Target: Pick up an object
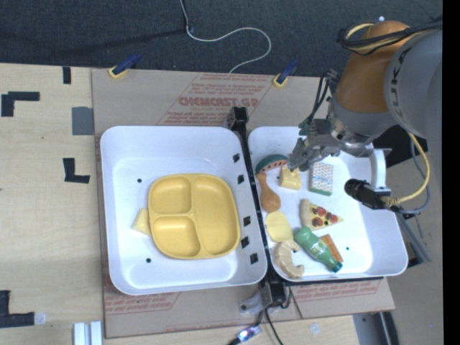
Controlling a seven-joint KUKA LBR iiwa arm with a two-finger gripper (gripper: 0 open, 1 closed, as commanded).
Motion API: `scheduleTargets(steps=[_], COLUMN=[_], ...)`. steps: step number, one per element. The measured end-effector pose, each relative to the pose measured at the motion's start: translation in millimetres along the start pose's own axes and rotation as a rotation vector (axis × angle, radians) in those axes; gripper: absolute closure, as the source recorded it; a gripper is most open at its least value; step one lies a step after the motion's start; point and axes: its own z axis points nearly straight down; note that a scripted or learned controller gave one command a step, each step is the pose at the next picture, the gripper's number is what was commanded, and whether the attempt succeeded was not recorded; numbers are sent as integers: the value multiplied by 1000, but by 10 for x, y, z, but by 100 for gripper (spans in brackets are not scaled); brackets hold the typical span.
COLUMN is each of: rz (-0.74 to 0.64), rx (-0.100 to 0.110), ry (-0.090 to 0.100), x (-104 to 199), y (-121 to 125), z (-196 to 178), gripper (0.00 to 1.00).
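My gripper (302, 157) hangs over the upper left part of the right bin (381, 264), its tip just above a pale yellow cheese wedge (290, 179). Beside the wedge lie a watermelon slice (270, 164) to the left and a white packet with blue dots (322, 178) to the right. Lower in the same bin are a brown drumstick (269, 195), a pizza slice (320, 215), a yellow lemon (279, 226), a green bottle (315, 244), an orange carrot (331, 244) and a pale bread piece (290, 260). I see nothing held in the gripper.
The left bin (118, 164) holds a yellow divided plate (194, 215) with a yellow wedge (140, 221) tucked at its left. The arm's black cable fitting (363, 190) hangs over the right bin's right side. Black clips (248, 214) line the shared wall.
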Motion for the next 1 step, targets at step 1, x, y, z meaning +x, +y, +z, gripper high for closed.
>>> scheduleTargets(steps=[1], rz=[0], rx=[0], ry=[1], x=[85], y=[-99], z=[-54], gripper=[100])
